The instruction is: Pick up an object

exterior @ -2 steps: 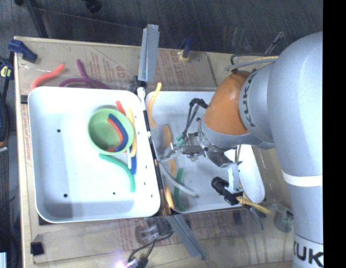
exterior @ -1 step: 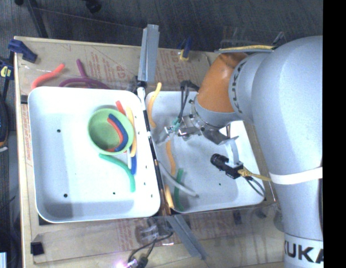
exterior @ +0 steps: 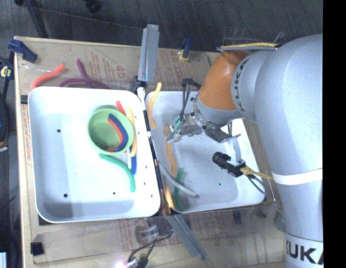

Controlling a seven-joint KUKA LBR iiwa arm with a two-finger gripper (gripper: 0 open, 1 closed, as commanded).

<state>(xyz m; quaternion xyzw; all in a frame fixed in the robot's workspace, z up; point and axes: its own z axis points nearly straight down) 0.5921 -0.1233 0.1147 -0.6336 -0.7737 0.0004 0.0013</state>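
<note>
Two shallow white bins sit side by side on a wooden bench (exterior: 78, 228); the left bin (exterior: 61, 166) holds a green bowl (exterior: 101, 132) toward its top right corner, with a red strip (exterior: 113, 121) and a blue strip (exterior: 126, 129) curled inside it. The gripper (exterior: 176, 132) hangs over the right bin (exterior: 217, 190) near its left wall, and whether it is open or closed cannot be told. An orange strip (exterior: 171, 156) lies along that wall just beside the gripper, with a green stick (exterior: 179, 177) and a grey stick (exterior: 185, 190) near the bottom left corner.
</note>
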